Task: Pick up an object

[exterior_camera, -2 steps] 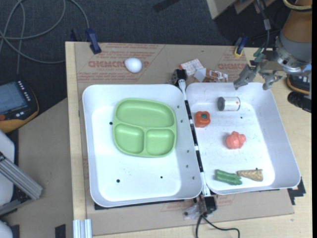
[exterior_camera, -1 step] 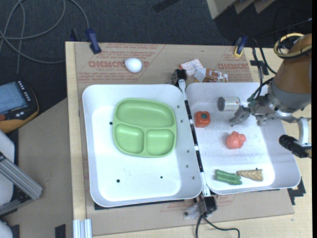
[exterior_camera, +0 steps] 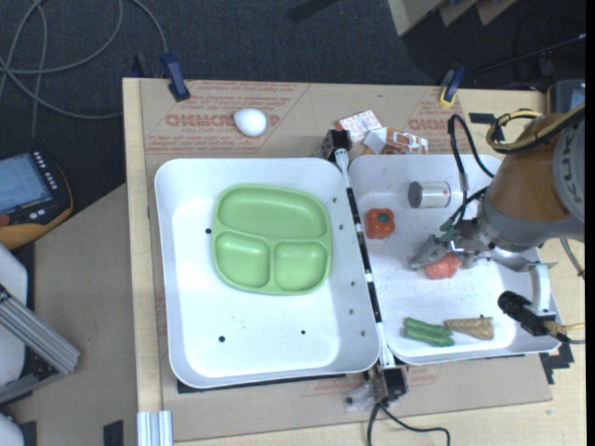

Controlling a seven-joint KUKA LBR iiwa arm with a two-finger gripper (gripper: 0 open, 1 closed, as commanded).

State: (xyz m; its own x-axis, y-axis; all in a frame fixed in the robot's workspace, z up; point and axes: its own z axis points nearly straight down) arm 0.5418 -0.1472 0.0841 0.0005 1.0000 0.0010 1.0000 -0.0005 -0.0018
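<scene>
Red object [exterior_camera: 444, 268] lay mid right bin [exterior_camera: 483, 170], directly under the hand [exterior_camera: 437, 252]; grip state could not be told, fingers blurred against it. Open floor lay toward the near rim, where green pod [exterior_camera: 428, 332] and tan wedge [exterior_camera: 470, 327] sat. Left bin [exterior_camera: 186, 249] held green divided plate [exterior_camera: 272, 238]. Desk [exterior_camera: 279, 100] was cardboard-topped.

Divided plate [exterior_camera: 271, 238] in left bin [exterior_camera: 186, 277]; can [exterior_camera: 429, 194] in right bin [exterior_camera: 483, 167].

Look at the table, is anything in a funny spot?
Yes. A white egg-shaped thing lies on the cardboard behind the left bin, outside both bins. Small packets sit behind the right bin too, also outside.
</scene>
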